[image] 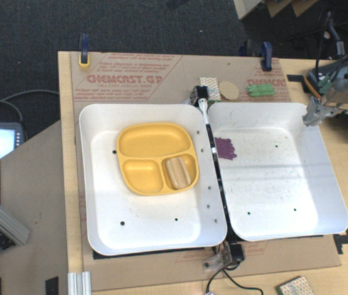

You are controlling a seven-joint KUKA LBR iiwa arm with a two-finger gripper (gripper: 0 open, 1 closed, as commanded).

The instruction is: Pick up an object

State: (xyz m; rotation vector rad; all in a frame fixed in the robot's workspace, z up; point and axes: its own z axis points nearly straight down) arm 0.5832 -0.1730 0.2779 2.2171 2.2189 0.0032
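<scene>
Left bin (100, 214): yellow tray (155, 143) with a tan block (177, 172), centred. Right bin (296, 189): purple piece (224, 147) by left rim. Gripper (321, 112) over far-right corner, grip unreadable.

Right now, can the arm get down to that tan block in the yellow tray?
Probably yes. The tan block lies uncovered in the yellow tray's lower right compartment, nothing over it, and the gripper sits at the right bin's far corner.

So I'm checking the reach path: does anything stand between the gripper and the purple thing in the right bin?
Nothing visible does. The gripper sits at the right white bin's far right corner; the flat purple object lies near its left wall, bare floor between.
</scene>
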